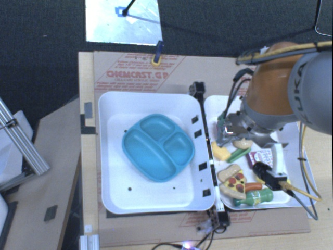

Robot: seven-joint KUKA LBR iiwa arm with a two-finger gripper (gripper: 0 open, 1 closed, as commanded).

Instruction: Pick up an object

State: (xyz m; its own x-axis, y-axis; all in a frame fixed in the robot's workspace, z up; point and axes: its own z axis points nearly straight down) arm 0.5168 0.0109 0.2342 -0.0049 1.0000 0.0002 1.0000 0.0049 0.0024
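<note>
Worktop (135, 66): brown board printed "CHEMCAST GP" in red, well behind the claw.
Left bin (112, 113): beside the claw across the black-clipped divider; broad bare white floor around its one item.
Blue plate (157, 146): three-compartment plate, long axis diagonal, well clear of the bin walls.
Right bin (213, 105): crowded; arm overhangs its middle, little free room.
Claw (227, 132): low near the divider wall; open or closed, cannot tell.
Pizza slice (234, 182): in front of claw, tip pointing toward it.
Green bottle (256, 197): at front edge, lying crosswise.
Yellow piece (221, 152): just before claw.
</note>
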